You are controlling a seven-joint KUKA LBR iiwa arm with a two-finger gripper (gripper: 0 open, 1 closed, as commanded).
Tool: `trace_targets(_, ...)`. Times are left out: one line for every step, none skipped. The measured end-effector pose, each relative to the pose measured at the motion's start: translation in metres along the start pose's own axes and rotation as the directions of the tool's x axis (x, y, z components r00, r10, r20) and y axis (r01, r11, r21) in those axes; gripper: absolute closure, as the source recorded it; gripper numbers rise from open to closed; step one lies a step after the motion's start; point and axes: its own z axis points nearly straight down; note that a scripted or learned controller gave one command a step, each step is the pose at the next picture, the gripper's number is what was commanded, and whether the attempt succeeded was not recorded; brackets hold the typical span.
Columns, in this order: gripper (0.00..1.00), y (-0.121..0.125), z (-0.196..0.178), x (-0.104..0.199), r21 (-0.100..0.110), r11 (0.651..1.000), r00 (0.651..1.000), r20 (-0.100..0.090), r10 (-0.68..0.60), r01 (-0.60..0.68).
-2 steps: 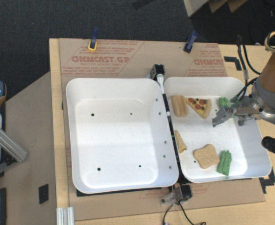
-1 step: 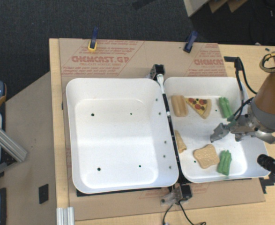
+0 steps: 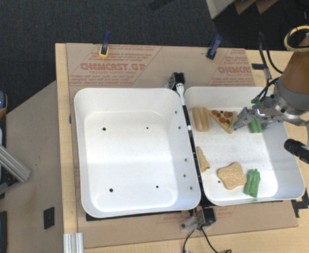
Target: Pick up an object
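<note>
Here the gripper (image 3: pixel 251 121) hangs low over the far part of the right bin (image 3: pixel 280 157), reaching in from the right below the arm's orange band (image 3: pixel 301 70); a small green piece (image 3: pixel 255 125) shows at its tip, seemingly between the fingers, though whether they are closed on it or merely around it I cannot tell. Just to the left of the gripper lies a pizza slice (image 3: pixel 222 117) with red spots, and beyond that, close to the bin's left wall, a tan bread-like stick (image 3: pixel 200 118). Nearer the camera in the same bin sit a small tan wedge (image 3: pixel 202 159) against the left wall, a toast-shaped piece (image 3: pixel 231 175), and a green vegetable (image 3: pixel 252 182) touching the toast's right side. The left bin (image 3: pixel 91 141) stands alongside, both bins resting on a cardboard sheet (image 3: pixel 143 62) held by blue clamps (image 3: pixel 213 46) at the far edge.
</note>
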Motion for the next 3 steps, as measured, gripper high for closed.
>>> trace_targets(0.00,-0.049,-0.003,0.004,0.012,1.000,1.000,-0.005,0.005,-0.005)
trace_targets(0.00,-0.063,0.080,0.060,0.016,1.000,1.000,-0.007,0.000,0.000)
trace_targets(1.00,-0.061,0.065,0.056,0.006,1.000,1.000,-0.002,0.005,-0.005)
